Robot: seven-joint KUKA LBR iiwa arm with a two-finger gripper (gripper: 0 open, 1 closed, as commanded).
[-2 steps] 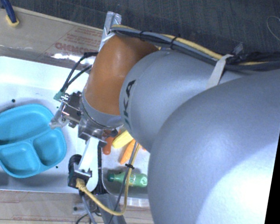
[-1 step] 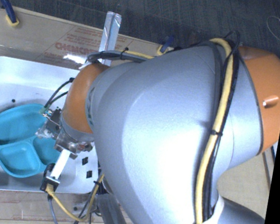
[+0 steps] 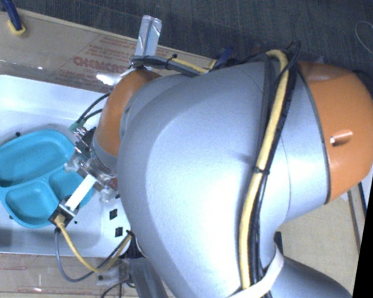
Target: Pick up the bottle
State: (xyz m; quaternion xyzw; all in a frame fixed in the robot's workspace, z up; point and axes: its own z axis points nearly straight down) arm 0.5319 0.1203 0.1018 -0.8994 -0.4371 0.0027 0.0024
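1. Arm [image 3: 202,183] hogs most of the picture. It's grey and bulky, comes in from the right and bends down over the white bin [image 3: 39,92].
2. The orange band [image 3: 111,121] above the wrist sits over the right part of the bin. The gripper [image 3: 90,166] is just below it, right at the right-hand edge of the blue dish [image 3: 27,161].
3. Gripper state: honestly can't tell if it's released or clenched, or whether it's grasping anything. The wrist hides too much of it.
4. Bottle: I can't tell where it is. The arm covers a big share of the bin and the bench.
5. The blue dish is a divided one with shallow compartments. It lies flat on the bin floor toward the left side, near the left wall but not touching it.
6. Writing: the brown board [image 3: 48,42] behind the bin's far wall has red print [image 3: 100,64] on it. There's one line of bigger block letters with smaller lines above, all too blurry to read, so no brand from me.
7. Other bits: a blue clamp [image 3: 13,16] with a yellow tip sits at the board's far left corner. A grey taped post [image 3: 149,35] stands at the board's far edge. A few small black squares [image 3: 113,214] lie on the bin floor right beside the arm.
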